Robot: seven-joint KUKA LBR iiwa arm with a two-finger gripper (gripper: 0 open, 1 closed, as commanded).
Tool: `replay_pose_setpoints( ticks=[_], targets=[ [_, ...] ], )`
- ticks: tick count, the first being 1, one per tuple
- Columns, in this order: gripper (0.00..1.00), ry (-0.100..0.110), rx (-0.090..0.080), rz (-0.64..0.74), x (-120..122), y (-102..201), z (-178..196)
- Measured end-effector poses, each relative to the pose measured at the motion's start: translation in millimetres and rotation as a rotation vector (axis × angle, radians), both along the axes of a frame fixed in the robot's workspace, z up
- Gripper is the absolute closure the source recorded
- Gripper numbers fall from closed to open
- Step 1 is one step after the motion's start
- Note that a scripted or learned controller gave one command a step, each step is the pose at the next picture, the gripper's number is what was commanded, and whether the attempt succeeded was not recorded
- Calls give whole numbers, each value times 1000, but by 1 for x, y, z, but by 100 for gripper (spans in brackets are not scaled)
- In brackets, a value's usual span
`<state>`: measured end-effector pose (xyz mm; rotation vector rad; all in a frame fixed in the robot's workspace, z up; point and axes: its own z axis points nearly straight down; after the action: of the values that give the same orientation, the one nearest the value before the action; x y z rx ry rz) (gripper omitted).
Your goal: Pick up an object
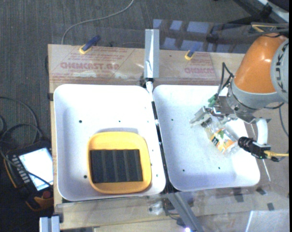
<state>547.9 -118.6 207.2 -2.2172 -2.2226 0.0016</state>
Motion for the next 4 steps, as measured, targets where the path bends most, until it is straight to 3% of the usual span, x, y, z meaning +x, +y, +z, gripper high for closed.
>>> replay_pose_setpoints(
  ticks=[1, 2, 3, 4],
  targets=[
    [0, 0, -1, -133, 3, -60, -50],
    [0, -3, 1, -107, -11, -88, -112],
    [0, 1, 1, -141, -47, -53, -84],
    [0, -1, -4, -190, 54, -78, -61]
  ],
)
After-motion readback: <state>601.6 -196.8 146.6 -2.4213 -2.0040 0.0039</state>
